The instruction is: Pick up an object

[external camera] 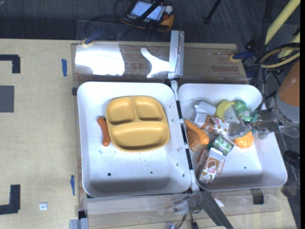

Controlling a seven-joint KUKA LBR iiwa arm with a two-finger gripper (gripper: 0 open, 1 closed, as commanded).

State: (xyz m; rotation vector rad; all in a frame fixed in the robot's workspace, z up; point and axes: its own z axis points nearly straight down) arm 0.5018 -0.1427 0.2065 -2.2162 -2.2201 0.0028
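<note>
Nearest the camera, a small red-and-white carton [211,167] lies at the front of the right bin [271,171], below a green-checked packet [222,144]. Behind them sit an orange piece [197,134], a yellow fruit [224,109] and a green can [241,109]. Reaching in from the right, the gripper [255,123] hovers just above a small orange object [244,140] — whether it grips anything, I cannot tell. Left bin [90,166]: a yellow divided tray [137,123] with an orange carrot [103,130] beside it.
</note>
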